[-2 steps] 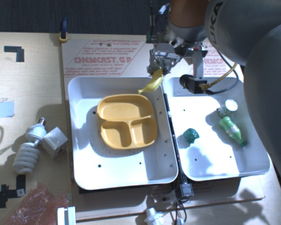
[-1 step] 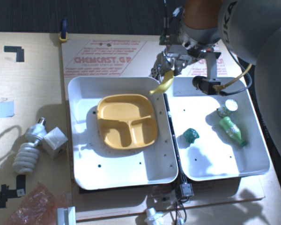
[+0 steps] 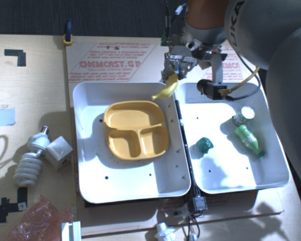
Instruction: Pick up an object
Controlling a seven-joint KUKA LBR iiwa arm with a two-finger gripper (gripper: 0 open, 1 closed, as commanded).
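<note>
Gripper (image 3: 173, 75) hangs above the left bin's (image 3: 85, 149) far right corner, fingers pinched on a banana (image 3: 166, 90) dangling clear of the yellow tray (image 3: 135, 135). The pick looks made; next comes carrying it off without slipping.
</note>
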